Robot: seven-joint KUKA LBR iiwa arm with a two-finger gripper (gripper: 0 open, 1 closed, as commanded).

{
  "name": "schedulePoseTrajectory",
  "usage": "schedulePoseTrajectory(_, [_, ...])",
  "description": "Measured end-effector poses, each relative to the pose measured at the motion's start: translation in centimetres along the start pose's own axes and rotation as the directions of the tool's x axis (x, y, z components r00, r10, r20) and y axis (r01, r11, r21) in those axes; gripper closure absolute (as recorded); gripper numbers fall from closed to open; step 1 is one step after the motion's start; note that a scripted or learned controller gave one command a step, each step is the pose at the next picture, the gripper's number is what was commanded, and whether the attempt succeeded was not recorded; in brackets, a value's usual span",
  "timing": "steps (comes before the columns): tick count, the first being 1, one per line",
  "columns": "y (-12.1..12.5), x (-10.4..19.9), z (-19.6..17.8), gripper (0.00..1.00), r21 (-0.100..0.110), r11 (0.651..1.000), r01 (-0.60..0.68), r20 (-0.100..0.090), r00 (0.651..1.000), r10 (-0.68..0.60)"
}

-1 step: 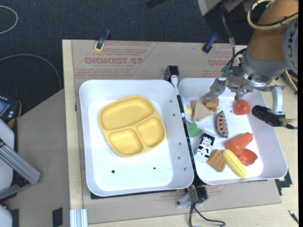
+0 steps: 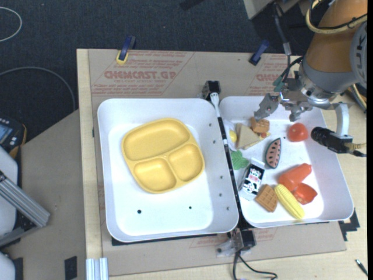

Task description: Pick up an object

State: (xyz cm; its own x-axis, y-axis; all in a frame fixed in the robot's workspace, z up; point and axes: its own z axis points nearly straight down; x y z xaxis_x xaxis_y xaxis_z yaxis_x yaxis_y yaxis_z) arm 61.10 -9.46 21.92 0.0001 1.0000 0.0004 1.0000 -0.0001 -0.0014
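My gripper hangs over the far part of the right bin, its two fingers spread apart with nothing between them; one finger reaches toward the bin's left side, the other points at the red tomato-like piece lying just below it. Directly under the left finger lies a small brown-orange food piece, touching or overlapping a tan sandwich wedge; I cannot tell whether the finger touches it. Above the gripper, my grey wrist rises to the orange band, entering from the right. Nearer the camera in the same bin lie a watermelon slice, a green leafy piece against the left wall, a black-and-white carton, a waffle-like square, a yellow corn cob and a red-orange pepper-like piece, the last three close together, the corn touching the red piece. A small yellow item sits at the left wall beside the sandwich. The left bin holds a yellow three-compartment plate, well apart from my gripper. Both bins rest on a brown board held by blue clamps at its far edge.
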Motion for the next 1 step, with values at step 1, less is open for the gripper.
schedulePoseTrajectory(1, [-0.44, 0.02, 4.25, 0.00, 0.003, 1.000, 0.000, -0.001, 1.000, 0.000])
